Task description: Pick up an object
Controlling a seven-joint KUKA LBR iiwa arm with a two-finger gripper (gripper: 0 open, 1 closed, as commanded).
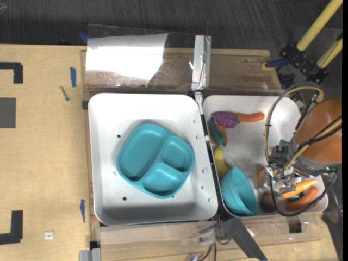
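Observation:
My gripper point(280, 182) is low in the front right corner of the right bin point(247, 155), under the arm's orange band point(325, 130) and a loop of cables. An orange and yellow toy point(300, 191) lies right beside it, touching or nearly so. A dark brown item point(266, 201) sits just in front of it to the left. A teal bowl point(237, 191) leans on its side left of the gripper. Further back lie a yellow piece point(219, 160), a teal piece point(217, 134), a purple toy point(224, 119) and an orange sausage shape point(251, 117).
The left bin point(103, 113) holds a teal divided plate point(156, 159) at its middle. A metal divider point(201, 69) and clear sheet stand behind the bins. Yellow poles point(321, 18) cross the upper right corner. Bare wooden bench point(38, 145) extends to the left.

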